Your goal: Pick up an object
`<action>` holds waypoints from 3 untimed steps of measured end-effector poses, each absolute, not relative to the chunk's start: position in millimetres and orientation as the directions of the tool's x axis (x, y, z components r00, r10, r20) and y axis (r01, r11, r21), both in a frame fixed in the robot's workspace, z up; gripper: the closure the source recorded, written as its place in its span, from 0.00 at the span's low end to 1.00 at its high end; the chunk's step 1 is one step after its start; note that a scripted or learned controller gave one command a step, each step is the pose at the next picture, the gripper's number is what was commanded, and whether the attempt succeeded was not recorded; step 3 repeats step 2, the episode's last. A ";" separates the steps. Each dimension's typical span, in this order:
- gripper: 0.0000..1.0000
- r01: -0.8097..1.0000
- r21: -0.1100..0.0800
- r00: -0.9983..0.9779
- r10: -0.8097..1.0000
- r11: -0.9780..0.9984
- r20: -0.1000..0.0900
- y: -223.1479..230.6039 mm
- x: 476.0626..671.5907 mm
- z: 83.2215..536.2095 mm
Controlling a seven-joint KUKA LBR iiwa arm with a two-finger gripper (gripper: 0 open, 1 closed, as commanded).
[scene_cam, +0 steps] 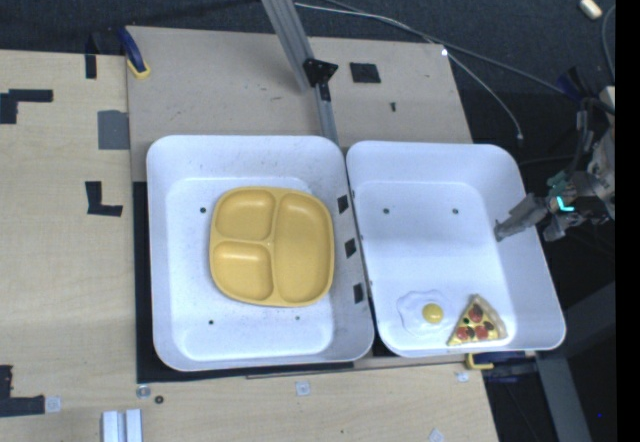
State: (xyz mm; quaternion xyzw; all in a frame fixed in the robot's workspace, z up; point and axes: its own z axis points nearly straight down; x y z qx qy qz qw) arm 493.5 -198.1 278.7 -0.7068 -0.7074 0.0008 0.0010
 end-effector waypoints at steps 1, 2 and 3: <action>0.00 1.000 -0.002 -0.001 1.000 0.001 0.000 -198.1 493.8 279.1; 0.00 1.000 -0.005 0.000 1.000 0.000 0.001 -194.5 490.3 235.0; 0.00 1.000 -0.005 0.000 1.000 0.000 0.001 -194.5 490.3 235.0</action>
